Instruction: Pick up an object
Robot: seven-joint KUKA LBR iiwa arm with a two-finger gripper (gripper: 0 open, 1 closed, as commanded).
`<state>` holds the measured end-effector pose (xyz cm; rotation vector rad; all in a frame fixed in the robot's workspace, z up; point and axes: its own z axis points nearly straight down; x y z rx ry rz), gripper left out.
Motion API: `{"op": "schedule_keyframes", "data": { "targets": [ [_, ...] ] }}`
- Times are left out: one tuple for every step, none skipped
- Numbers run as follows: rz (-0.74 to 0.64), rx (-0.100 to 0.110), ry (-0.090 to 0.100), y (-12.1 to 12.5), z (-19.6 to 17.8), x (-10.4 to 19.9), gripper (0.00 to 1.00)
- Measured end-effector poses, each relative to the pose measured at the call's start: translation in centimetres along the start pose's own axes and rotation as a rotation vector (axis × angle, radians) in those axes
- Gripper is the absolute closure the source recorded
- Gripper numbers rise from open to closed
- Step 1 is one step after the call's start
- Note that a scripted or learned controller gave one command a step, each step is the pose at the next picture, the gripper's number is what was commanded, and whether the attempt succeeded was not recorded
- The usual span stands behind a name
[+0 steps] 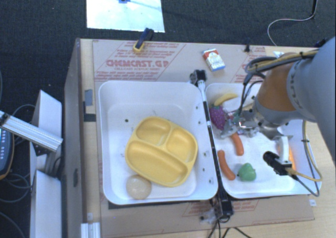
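tool [234, 126] low in rt bin [262, 192], betw purple grapes [218, 117] & carrot [238, 144]; finger state unclear

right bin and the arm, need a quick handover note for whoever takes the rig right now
Gripper: down inside the right bin, by the purple grapes and the upper carrot. Whether the fingers are open or shut is hidden, and nothing is seen held.
Right bin things: banana near the top edge, purple grapes below it, upper carrot under the gripper, lower carrot near the divider, green pepper beside it.
Left bin: yellow divided tray and a pale round ball.
Done: arm is at the objects.
Left: close on one object and lift it.
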<state>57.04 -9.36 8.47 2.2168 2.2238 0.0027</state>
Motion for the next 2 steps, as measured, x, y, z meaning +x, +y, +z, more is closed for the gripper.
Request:
{"op": "schedule_keyframes", "data": {
  "targets": [
    [-0.002,-0.001,0.000,0.0,-1.0,0.0,1.00],
    [-0.002,-0.001,0.001,2.5,-10.1,5.3,1.00]
  ]
}}
